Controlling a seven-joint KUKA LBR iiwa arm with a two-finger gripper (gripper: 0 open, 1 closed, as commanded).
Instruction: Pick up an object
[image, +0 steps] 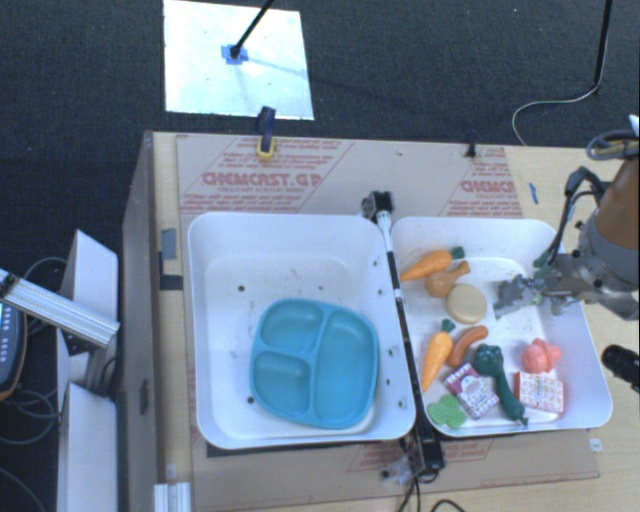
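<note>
- Object candidates fill the right bin (575, 300): an upper carrot (428, 264) lies near the divider, a tan rounded piece (446, 282) touches it below, and a pale round disc (466, 303) sits just under that.
- Lower in the same bin lie a second carrot (437, 357), an orange-red sausage (468, 344) beside it, a dark green vegetable (497, 372), a small printed box (473, 390), a pink toy (541, 356), a checked packet (541, 391) and a green leaf piece (447, 412) at the near rim.
- The left bin (215, 300) holds a blue divided plate (314, 362); both bins rest on the table (420, 170).
- The end effector (512, 293) comes in from the right, above the upper middle of the right bin. I cannot tell how it is set; it shows as a grey blur, and nothing can be seen held in it.
- The nearest target is the pale round disc, just to the left of the end effector and at about the same height in the view. The pink toy lies below it, a little apart.
- To do this step well, I judge a lone item is the better choice. The disc touches the tan piece, so a descent there should centre on the disc and close across its free sides.
- The packed lower group risks a pinch on two things at once, or a nudge that slides one away.
</note>
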